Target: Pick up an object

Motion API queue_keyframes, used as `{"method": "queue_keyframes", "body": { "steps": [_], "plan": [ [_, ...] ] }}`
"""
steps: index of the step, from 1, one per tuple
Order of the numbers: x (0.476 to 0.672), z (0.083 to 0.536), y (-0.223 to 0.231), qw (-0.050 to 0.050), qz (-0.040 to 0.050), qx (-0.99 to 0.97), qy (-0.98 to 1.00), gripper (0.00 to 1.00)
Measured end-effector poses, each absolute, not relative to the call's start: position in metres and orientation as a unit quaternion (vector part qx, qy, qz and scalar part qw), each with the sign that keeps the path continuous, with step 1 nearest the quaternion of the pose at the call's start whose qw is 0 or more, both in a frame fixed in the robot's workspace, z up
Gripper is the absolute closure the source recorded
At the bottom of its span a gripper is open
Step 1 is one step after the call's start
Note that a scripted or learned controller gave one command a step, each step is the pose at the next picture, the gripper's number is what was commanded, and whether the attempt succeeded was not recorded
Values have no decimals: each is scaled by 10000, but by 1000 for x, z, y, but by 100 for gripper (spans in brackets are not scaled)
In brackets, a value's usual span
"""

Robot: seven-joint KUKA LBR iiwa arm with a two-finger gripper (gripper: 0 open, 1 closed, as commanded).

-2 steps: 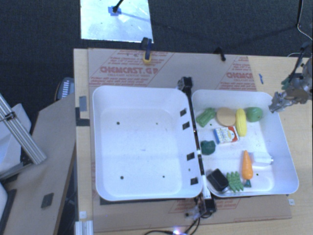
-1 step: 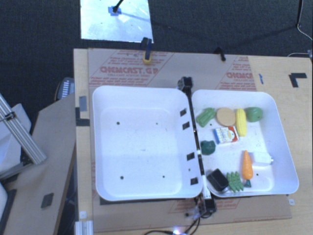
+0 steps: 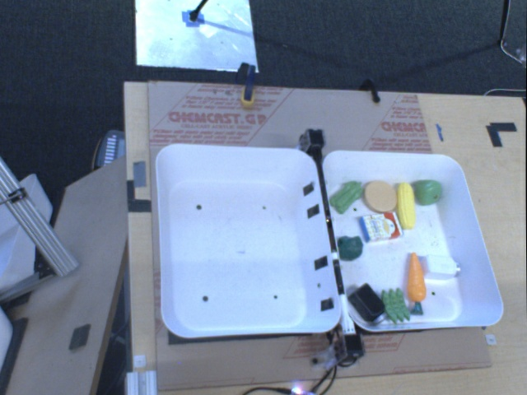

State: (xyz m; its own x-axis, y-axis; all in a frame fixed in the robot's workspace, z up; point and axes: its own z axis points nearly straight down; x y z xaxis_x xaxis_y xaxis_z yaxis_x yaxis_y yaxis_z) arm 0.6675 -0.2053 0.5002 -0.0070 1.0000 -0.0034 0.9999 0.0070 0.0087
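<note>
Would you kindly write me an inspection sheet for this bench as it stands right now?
Surface: bench topped with printed brown board, bearing the left bin and the right bin side by side, joined by black clips.
Job's things: all in the right bin: green vegetable, tan disc, yellow corn, green round item, small printed box, dark green piece, orange carrot, white piece, black block, green ridged piece.
Clutter: yellow clamp on the bench's far edge.
Pincer: nothing seen.
Cables: wires below the bins' front junction; dark cable across the floor.
Surroundings: dark carpet, shiny metal plate.
</note>
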Motion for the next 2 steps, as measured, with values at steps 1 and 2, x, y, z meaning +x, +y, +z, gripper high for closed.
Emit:
{"method": "queue_keyframes", "body": {
  "steps": [1,2],
  "plan": [
    [669,511,-206,28,9,7053,7089,100],
    [669,527,-206,28,8,7051,7091,100]
  ]
}}
